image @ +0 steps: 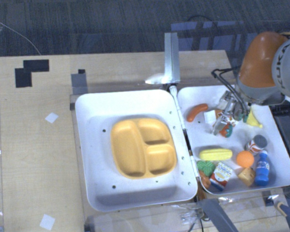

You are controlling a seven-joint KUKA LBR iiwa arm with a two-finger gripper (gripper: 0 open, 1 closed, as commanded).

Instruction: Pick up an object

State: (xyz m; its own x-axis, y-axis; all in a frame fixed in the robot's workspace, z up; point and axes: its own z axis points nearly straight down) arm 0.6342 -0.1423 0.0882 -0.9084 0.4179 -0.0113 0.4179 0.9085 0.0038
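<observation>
The little carton (220,176) looks light; at twelve o'clock, your claw (223,125) pinches a small toy (227,129), I think.

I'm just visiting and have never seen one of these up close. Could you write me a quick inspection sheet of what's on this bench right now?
Surface: wooden bench bearing two white bins side by side, left bin and right bin.
Job's things: in the right bin, a sausage, corn cob, orange ball, blue bottle, yellow wedge, small carton.
Clutter: yellow divided tray in the left bin.
Grippers: gripper low over the right bin's upper middle; whether it holds anything cannot be told.
Cables: black cable looping by the arm.
Surroundings: dark carpet behind the bench.
</observation>
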